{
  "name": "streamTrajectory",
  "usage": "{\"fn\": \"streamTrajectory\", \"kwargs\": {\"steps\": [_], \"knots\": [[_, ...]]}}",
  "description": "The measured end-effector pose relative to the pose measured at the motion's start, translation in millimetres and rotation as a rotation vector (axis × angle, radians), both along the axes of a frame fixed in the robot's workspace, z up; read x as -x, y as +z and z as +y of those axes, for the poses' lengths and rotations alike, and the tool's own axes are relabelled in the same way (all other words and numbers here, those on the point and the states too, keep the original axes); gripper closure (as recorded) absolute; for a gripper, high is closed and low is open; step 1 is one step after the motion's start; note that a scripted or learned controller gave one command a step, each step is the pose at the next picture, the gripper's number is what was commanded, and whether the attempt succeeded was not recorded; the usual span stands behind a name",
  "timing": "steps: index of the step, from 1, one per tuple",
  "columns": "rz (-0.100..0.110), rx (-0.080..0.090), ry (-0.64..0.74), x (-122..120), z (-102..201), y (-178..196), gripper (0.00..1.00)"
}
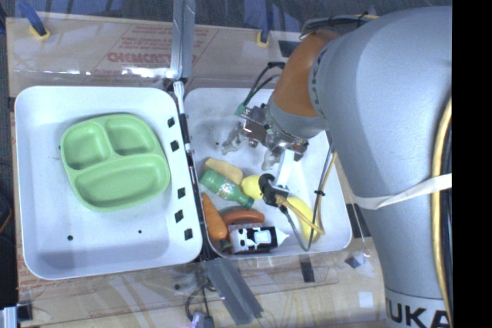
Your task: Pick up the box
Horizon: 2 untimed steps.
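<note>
The box (254, 239) is small, black and white, and lies on its side at the front edge of the right bin (201, 110). My gripper (250, 150) hangs over the middle of that bin, well behind the box and apart from it. It stands open, fingers pointing down at the bin floor with nothing between them. The grey arm with its orange band (296, 84) covers the bin's right side.
A green bottle (224, 187), a lemon (253, 186), a banana (301, 214), a carrot (214, 218) and a red sausage (243, 217) crowd the space between gripper and box. A green divided plate (115, 160) sits in the left bin (46, 242).
</note>
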<state>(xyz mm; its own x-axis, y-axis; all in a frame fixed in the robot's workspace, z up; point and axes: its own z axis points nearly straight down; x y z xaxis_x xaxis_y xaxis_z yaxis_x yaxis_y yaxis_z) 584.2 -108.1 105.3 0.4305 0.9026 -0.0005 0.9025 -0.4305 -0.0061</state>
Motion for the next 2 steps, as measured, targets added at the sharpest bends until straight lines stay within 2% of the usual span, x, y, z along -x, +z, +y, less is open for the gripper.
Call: {"fn": "streamTrajectory", "kwargs": {"steps": [1, 2], "knots": [[-0.002, 0.001, -0.044, -72, -3, -14, 0.00], [0.001, 0.000, -0.032, -73, 1, -4, 1.00]]}}
